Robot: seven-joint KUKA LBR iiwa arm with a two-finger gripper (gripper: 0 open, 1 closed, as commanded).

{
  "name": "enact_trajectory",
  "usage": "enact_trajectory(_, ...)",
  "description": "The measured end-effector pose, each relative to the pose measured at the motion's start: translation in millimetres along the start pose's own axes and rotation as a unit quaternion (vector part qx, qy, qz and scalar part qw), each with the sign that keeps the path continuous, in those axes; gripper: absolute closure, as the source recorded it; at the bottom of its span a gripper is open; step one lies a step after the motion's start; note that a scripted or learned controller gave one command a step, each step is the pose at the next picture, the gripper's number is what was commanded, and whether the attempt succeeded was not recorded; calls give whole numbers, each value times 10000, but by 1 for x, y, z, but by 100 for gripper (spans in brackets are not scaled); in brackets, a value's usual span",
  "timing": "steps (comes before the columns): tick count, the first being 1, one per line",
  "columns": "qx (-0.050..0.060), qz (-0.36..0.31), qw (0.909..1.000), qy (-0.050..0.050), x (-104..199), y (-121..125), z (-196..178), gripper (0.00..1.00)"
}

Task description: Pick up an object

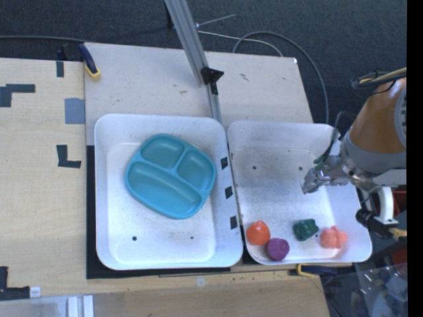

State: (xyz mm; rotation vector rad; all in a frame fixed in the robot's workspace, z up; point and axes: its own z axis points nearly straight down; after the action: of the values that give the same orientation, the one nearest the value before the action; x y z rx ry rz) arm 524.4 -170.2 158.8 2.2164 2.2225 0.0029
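Note:
Several small toys lie along the front wall of the right bin (284, 137): an orange-red one (258, 232), a purple one (277, 248), a dark green one (305, 229) and a salmon-pink one (333, 238). My gripper (312, 182) hangs over the right part of that bin, above and behind the green toy and apart from it. Nothing shows between its tips.
A light blue divided plate (171, 175) lies in the left bin (109, 197). A slanted metal pole (192, 41) comes down to the seam between the bins. Cables (317, 71) run behind the right bin. The arm's orange band (380, 121) stands at the right.

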Motion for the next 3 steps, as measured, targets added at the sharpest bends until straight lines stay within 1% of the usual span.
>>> enact_trajectory(1,-10,6,10000,-9,-7,5,-60,100)
enact_trajectory(2,-2,4,10000,-6,-10,0,-105,100)
enact_trajectory(3,23,-16,10000,8,39,9,-90,100)
